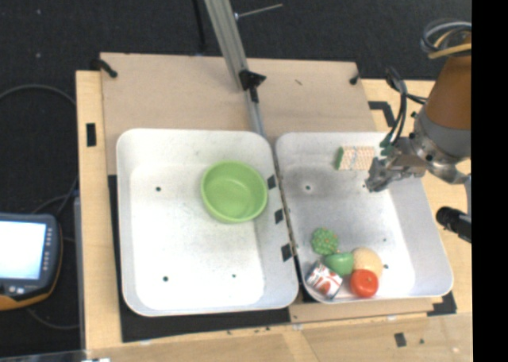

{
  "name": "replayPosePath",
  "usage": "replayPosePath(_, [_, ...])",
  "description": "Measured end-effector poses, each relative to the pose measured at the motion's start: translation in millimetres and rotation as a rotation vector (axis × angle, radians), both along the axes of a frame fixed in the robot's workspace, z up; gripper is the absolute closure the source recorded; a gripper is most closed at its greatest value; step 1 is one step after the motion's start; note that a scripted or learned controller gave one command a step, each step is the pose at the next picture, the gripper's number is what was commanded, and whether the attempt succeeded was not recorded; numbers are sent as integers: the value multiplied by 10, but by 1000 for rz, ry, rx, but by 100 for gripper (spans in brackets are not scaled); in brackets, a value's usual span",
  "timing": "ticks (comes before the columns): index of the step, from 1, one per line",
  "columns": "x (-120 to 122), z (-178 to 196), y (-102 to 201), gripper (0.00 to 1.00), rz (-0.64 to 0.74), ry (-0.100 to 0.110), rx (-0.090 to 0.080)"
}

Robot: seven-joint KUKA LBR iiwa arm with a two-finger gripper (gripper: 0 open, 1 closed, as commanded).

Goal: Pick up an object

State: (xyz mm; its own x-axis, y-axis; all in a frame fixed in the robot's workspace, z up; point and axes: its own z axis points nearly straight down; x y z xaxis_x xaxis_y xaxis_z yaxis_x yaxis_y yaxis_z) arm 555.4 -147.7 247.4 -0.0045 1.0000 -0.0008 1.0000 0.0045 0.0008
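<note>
Pincer (379,178): hanging over the upper right part of the right bin, at the end of the grey arm (444,114) coming in from the right edge. Honestly can't tell if it's apart or together, it's just a dark blur from up here.
Sponge thing (355,158): pale striped block with a green edge, lying flat near the top of the right bin, just left of and a bit above the pincer. Very close, but I can't say if they touch.
Pile of toys: bottom of the right bin (413,233), well below the pincer. Green broccoli (324,240), green pepper-ish piece (341,262), beige ball (367,257), red tomato (364,283), red-and-white can (323,279), all bunched together.
Left bin (151,194): green bowl (233,191) sitting upright near its middle-right.
Table (175,90): tan board under both bins.
</note>
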Motion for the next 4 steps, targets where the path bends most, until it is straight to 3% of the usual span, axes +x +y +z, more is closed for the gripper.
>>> replayPosePath(1, [-99,13,615,100,3,0,2])
replayPosePath(4, [-531,-41,1976,100,4,1,4])
